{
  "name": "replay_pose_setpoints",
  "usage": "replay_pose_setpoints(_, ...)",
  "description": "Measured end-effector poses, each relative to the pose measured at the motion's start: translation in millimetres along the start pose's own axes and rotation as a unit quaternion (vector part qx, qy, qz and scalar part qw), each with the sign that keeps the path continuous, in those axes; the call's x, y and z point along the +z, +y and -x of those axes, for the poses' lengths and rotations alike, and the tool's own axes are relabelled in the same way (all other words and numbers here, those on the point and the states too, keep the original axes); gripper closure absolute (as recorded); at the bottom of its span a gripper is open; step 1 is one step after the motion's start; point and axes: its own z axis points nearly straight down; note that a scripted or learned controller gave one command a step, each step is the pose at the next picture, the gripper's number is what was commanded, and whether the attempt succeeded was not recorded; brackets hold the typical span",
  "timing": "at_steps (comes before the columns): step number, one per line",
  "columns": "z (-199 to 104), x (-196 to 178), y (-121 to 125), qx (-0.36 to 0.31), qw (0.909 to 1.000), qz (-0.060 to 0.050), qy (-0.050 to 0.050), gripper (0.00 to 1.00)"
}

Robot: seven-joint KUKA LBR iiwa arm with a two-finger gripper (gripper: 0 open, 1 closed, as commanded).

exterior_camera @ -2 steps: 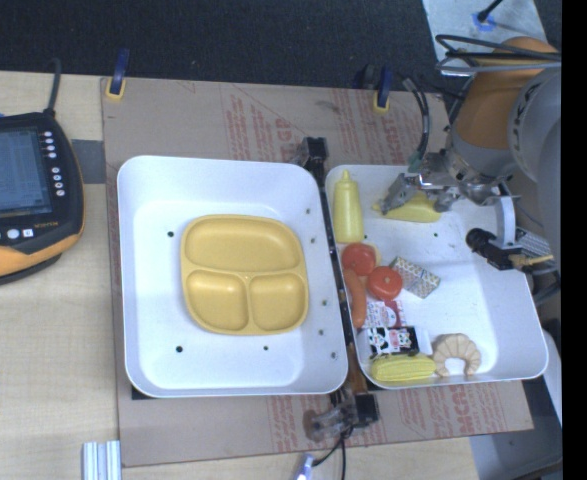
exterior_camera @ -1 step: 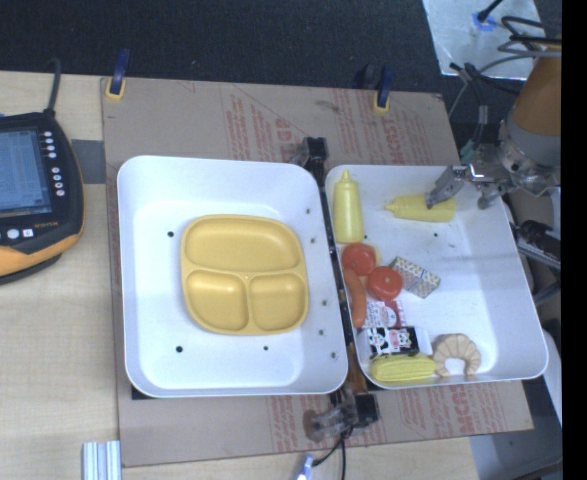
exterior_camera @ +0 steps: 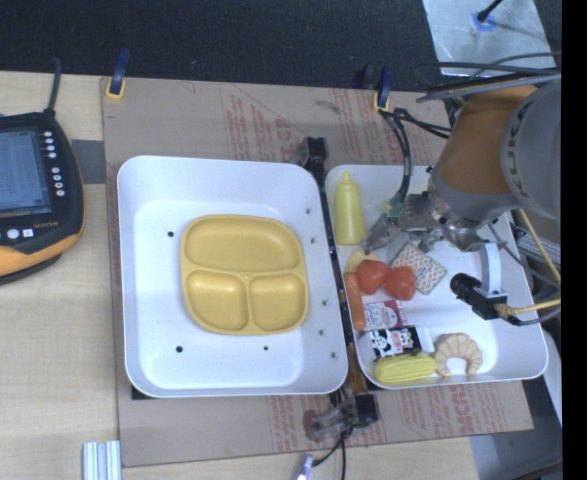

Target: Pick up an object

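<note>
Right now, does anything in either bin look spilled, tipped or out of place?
Nothing stands out. The yellow divided plate sits flat in the left bin; the toy foods, including the mustard bottle, lie crowded but contained in the right bin.

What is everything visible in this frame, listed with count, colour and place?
Bins: 2, white, side by side on the bench; left bin, right bin.
Divided plate: 1, yellow, three compartments, in the left bin.
Mustard bottle: 1, yellow, right bin, upper left.
Tomatoes: 2, red, right bin, middle.
Cracker: 1, pale, dotted, right of the tomatoes.
Carrot: 1, orange, along the right bin's left wall.
Small packet: 1, red and white, below the tomatoes.
Milk carton: 1, black and white, right bin, lower part.
Corn cob: 1, yellow, right bin's bottom edge.
Croissant: 1, tan, right of the corn.
Handheld screen unit: 1, black and orange, bench at left.
Clamps: 2, blue and yellow, top edge of the mat.
Arm: 1, grey with orange band; claw over the right bin.
</note>
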Motion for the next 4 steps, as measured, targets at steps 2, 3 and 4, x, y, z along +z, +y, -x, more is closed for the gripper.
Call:
replay_pose_setpoints(2,18.9,21.2,-60.9,0.001,1.0,0.001,0.0,0.0)
replay_pose_setpoints(3,108.8,20.8,-62.0,0.002,1.0,0.002,0.0,0.0)
replay_pose_setpoints(4,109.3,10.8,-62.3,0.0,1.0,0.001,0.0,1.0)
